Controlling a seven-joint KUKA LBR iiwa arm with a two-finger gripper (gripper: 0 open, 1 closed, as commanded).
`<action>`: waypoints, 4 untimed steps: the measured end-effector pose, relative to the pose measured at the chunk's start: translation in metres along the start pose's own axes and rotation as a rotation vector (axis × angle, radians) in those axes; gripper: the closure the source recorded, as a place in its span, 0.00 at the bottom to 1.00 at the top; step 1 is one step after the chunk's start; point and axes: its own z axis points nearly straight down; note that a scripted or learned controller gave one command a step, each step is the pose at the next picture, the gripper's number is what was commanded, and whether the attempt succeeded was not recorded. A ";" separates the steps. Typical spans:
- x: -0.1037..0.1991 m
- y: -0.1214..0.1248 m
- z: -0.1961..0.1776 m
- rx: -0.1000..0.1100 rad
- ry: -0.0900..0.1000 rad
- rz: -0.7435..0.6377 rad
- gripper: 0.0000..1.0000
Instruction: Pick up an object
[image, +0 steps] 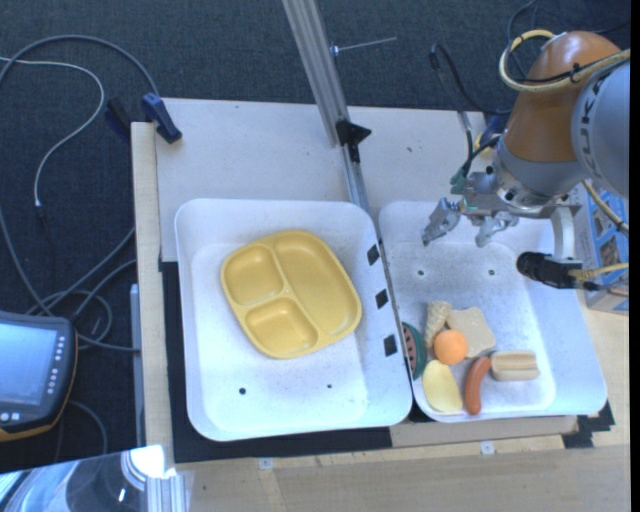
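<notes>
I see the claw (462, 226) spread open and holding nothing, right of centre over the bare upper part of the right bin (500, 290), well apart from the orange (451, 347), sausage (475, 383) and bun (514, 366) clustered at the lower right, while the yellow tray (290, 292) lies in the left bin (210, 300).

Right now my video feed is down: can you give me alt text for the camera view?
The gripper hangs open, holding nothing, over the far part of the right bin. Toy food is piled in that bin's near corner: an orange, a sausage, a lemon, bread and a bun. The left bin holds a yellow tray.
</notes>
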 end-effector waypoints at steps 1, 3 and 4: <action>0.000 0.000 0.000 0.000 0.000 0.000 0.00; 0.003 0.005 0.098 0.005 0.000 0.001 0.00; 0.003 0.007 0.083 -0.003 0.000 0.001 1.00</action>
